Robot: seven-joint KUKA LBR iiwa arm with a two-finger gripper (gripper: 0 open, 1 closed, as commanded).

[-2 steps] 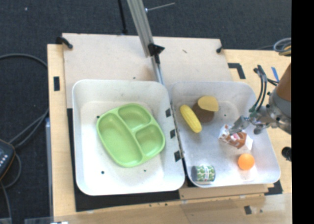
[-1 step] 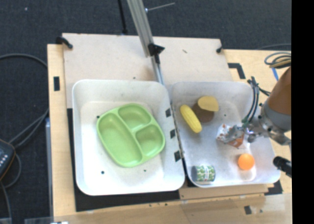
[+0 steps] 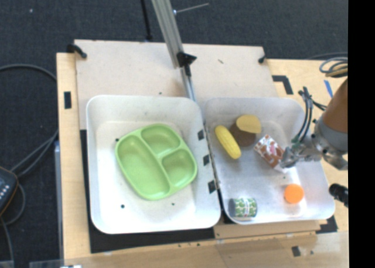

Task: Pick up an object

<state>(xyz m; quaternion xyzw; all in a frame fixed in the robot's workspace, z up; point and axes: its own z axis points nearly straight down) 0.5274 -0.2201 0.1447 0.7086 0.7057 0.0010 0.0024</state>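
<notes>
- Reaching into the right bin (image 3: 304,111) from the right, the arm (image 3: 335,121) could crowd the bin's wall.
- Sitting touching the gripper (image 3: 289,158), the red-and-white packet (image 3: 269,150) could get shoved aside; I cannot tell how wide the gripper stands.
- Lying just below, the orange ball (image 3: 293,193) could roll if bumped.

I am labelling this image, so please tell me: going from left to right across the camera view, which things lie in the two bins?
green divided plate → yellow corn cob → green can → red-and-white packet → orange ball
</notes>
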